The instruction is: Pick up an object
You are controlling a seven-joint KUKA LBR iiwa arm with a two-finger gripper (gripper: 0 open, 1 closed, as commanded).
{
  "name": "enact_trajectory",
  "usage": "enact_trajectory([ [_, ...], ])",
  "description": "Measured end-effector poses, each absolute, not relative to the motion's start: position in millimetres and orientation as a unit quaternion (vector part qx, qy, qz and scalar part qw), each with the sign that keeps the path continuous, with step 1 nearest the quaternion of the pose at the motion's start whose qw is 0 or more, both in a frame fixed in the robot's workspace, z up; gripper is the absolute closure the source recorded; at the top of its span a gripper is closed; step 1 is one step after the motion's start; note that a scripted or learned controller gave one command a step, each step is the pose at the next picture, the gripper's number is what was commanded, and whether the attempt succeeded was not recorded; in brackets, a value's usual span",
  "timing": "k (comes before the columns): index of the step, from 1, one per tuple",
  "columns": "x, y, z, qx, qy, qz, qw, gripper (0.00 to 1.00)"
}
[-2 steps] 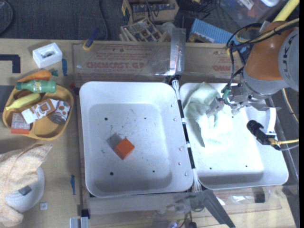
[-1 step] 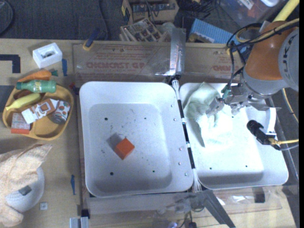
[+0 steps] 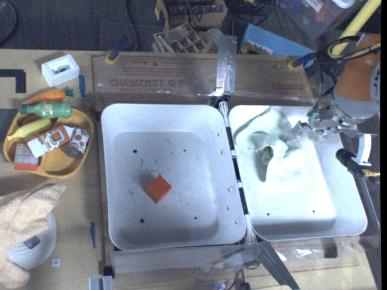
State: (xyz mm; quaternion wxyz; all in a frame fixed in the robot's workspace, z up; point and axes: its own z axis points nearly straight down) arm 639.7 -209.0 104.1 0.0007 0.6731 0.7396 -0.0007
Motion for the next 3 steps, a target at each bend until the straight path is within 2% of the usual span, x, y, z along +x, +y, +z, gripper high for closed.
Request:
enact_trajectory([
  [1, 656.8, -119, 91, 0.647, 0.763, 0.0034, 0.005, 0.00],
  [2, 659.4, -100, 92, 0.481, 0.877, 0.0024, 0.007, 0.00],
  [3, 667.8, -102, 90, 0.506, 0.862, 0.0007, -0.003, 0.00],
])
